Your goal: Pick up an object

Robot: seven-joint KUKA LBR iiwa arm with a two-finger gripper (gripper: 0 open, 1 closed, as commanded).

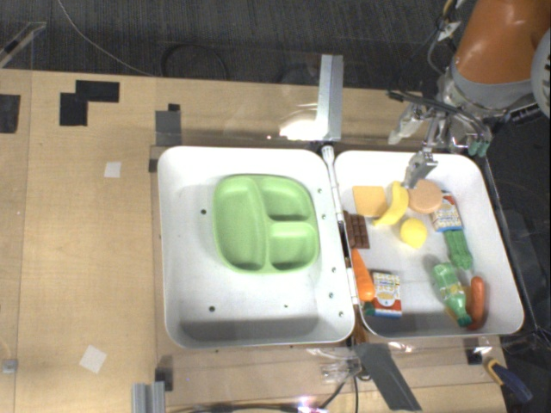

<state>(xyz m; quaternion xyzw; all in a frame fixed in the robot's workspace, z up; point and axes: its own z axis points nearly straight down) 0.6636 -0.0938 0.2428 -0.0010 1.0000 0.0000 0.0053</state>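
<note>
Pincer (419, 170) above banana (394, 205) (long axis near upright), right bin (495, 231)

bench: light wood top (77, 256) | floor: dark grey carpet (215, 15) beyond | black patches (86, 100) on wood, far left | thin cable (95, 37) on carpet | glare spot (301, 129) by metal post (331, 97)

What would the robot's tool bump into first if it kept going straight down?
Probably the round tan cookie-like disc, or the curved yellow banana beside it. The tool hangs just above both, and depth is hard to judge.
</note>
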